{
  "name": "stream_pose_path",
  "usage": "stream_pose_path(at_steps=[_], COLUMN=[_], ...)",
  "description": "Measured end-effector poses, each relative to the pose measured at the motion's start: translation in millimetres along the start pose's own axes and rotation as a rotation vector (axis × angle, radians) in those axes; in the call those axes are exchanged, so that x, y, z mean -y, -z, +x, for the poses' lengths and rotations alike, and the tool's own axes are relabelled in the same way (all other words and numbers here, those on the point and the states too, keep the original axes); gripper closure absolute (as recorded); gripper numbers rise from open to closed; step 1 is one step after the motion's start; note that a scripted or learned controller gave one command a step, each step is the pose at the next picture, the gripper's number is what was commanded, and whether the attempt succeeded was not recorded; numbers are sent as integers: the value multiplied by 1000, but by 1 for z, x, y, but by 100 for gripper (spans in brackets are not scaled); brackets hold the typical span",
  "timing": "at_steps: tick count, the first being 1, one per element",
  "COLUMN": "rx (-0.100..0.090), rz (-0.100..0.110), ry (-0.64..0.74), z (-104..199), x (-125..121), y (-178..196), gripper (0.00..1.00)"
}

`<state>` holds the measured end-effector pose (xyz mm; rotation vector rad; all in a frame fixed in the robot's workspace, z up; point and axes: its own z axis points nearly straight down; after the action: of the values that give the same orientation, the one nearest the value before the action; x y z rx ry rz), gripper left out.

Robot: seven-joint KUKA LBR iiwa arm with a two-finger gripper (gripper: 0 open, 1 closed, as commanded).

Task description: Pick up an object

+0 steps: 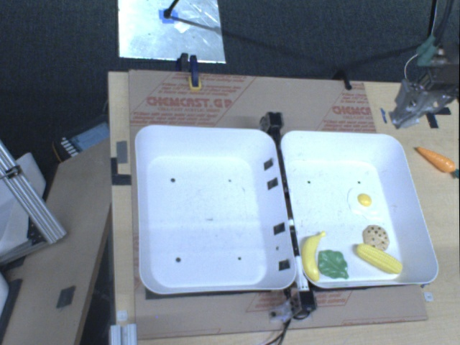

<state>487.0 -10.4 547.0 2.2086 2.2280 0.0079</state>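
The right bin holds several toy foods near its front. A yellow banana lies by the bin's left wall, with a green leafy piece touching it. A yellow corn cob sits at the front right, a brown cookie just behind it, and a fried egg further back. The gripper hangs at the right, beyond the right bin's far right corner, well away from all the foods and with nothing seen in it.
The left bin stands beside the right one, joined by a black clip strip. An orange carrot lies on the bench right of the right bin. A shiny metal sheet lies on the dark floor behind.
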Motion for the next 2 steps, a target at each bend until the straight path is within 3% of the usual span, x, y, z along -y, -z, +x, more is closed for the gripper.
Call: stream_pose_path(at_steps=[1,2], rx=[0,1], rz=[7,14], ry=[0,-14], z=[61,-18], x=[-66,-41], y=[-66,-173], gripper=[100,100])
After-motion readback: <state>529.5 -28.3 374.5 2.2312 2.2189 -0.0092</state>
